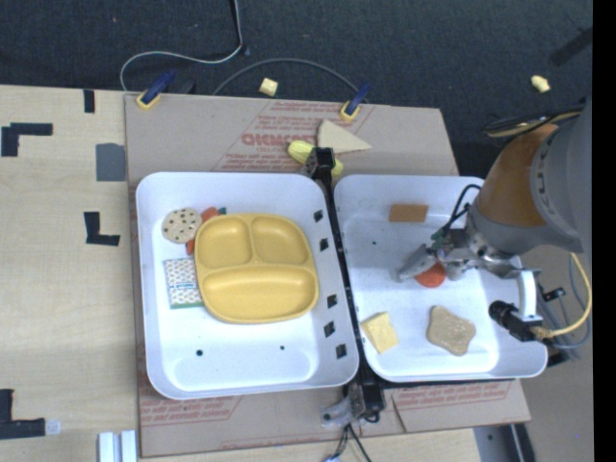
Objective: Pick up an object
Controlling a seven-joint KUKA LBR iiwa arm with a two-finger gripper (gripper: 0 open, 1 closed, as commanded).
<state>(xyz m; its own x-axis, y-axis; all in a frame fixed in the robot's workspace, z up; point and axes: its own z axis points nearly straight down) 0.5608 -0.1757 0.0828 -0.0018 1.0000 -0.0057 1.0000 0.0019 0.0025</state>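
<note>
The arm reaches in from the right and its gripper (423,266) is low in the right bin (371,200), with the dark fingers (412,264) slanting down and to the left toward a small red-orange piece (432,278) that looks like toy food, perhaps a tomato slice or a bit of carrot. The fingers seem to lie just above and against that piece, but from this angle I cannot tell whether they are spread, closed, or actually around it, so no hold can be claimed. That red piece sits near the middle of the right bin, well apart from the brown rectangular block (408,214) toward the far wall, the yellow cheese-like wedge (381,332) near the front left corner, and the tan slice of toy bread (450,330) toward the front. Judging by its look, the red piece is light, stiff plastic with a smooth, rounded skin, so it is likely to slide or pop out sideways under a pinch; it would be best taken across its narrow width, squarely over its middle, with the fingertips low against the bin floor. The left bin (154,258) holds a yellow divided plate (258,268), a round cookie (180,224) and a small patterned card (181,282), all well away from the gripper. Both bins rest on a cardboard sheet (279,128) on the surface.
</note>
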